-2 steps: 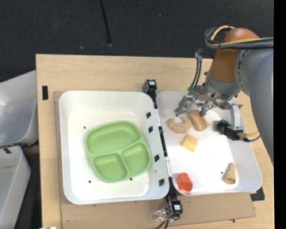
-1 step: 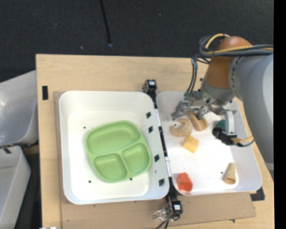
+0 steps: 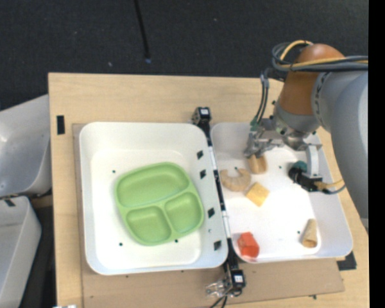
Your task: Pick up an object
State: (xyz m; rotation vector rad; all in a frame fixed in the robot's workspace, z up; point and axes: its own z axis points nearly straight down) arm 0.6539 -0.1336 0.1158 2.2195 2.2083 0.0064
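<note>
**Q:** Where are you, and what are you after?

**A:** I am the gripper (image 3: 256, 151), low over the far end of the right bin (image 3: 324, 226), reached in from the right. Just under my tips sits a small tan block (image 3: 258, 165). I cannot tell whether my fingers are spread or closed, or whether they touch the block; my own body hides that.

**Q:** How should that block handle?

**A:** I judge it light and stiff, like a wooden or plastic toy piece, and not fragile. Its sides look flat, so a pinch across 2 opposite faces should hold. It may slide on the smooth white floor if I nudge it off-centre.

**Q:** What else is close by?

**A:** A curved tan piece (image 3: 234, 179) lies just beside the block, toward the divider, close enough to catch a finger. A yellow cube (image 3: 257, 194) rests near that. Well apart, at the near end, are an orange-red block (image 3: 247, 245) by the corner and a tan cone-like piece (image 3: 309, 233) by the right wall. A dark green and black fitting (image 3: 304, 174) hangs beside me on the right. The left bin (image 3: 93, 236) holds 1 green tray (image 3: 158, 202) with 3 compartments.
</note>
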